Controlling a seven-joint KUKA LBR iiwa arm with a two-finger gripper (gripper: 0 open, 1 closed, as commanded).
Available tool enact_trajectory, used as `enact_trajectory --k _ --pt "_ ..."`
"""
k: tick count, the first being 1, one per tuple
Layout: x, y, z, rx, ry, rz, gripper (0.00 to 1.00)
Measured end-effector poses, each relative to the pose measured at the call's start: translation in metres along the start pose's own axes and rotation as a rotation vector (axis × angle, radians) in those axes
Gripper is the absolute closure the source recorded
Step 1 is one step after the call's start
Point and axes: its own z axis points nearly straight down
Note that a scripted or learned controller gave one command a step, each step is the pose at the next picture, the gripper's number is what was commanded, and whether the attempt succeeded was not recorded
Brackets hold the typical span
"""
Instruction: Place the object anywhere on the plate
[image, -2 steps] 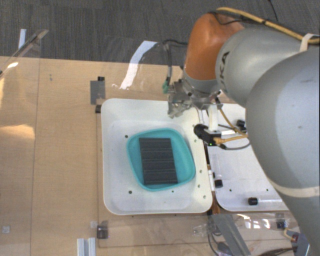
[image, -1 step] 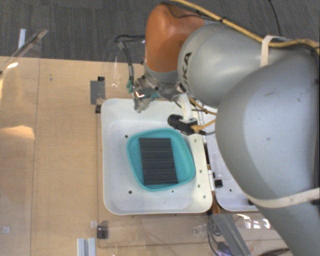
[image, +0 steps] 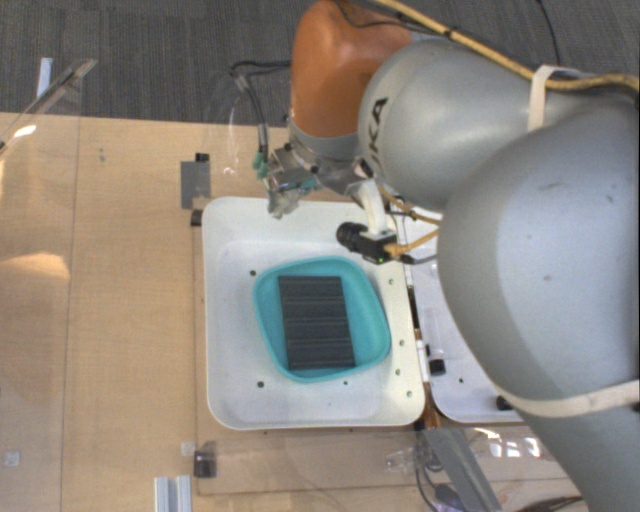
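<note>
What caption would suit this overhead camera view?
Dark ribbed block lies on teal plate in left white bin; gripper hovers at bin's far edge.

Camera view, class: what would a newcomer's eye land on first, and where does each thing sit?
The big grey arm with its orange band fills the upper right, reaching over the bench. In the left white bin lies a teal plate with a dark ribbed rectangular object flat on it. The pincer hangs over that bin's far edge, apart from the plate.
</note>
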Motion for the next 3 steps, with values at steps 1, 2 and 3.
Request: enact_trajectory --k 1,2,3 --pt "0.001 0.002 -0.013 -0.010 -0.002 -0.005 1.00" --pt "0.032 0.010 0.022 0.010 0.003 -0.106 1.00" --pt "0.032 0.012 0.008 -0.001 0.001 -0.109 1.00"
